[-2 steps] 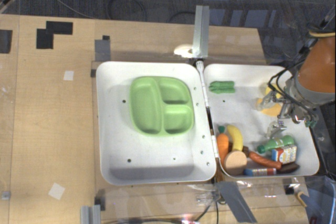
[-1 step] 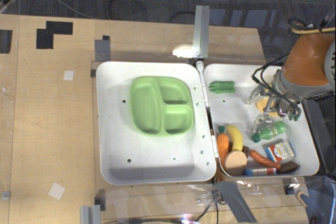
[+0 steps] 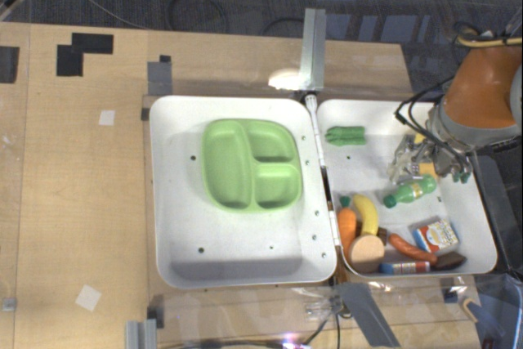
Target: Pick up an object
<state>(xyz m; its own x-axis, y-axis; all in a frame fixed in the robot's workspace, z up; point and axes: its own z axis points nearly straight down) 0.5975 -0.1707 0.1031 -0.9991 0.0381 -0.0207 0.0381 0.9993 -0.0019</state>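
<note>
We look down on two white bins side by side on a wooden bench. The left bin (image 3: 176,176) holds a green divided tray (image 3: 249,165). In the right bin (image 3: 368,163), the gripper (image 3: 418,163) hangs just above a green bottle (image 3: 410,193). A green block (image 3: 345,135) lies near the far wall; a banana (image 3: 367,213), carrot (image 3: 348,228) and small carton (image 3: 435,235) crowd the near end.

The arm (image 3: 487,90) is cut off by the right edge; the hand (image 3: 425,163) is blurred, its grip unreadable.
</note>
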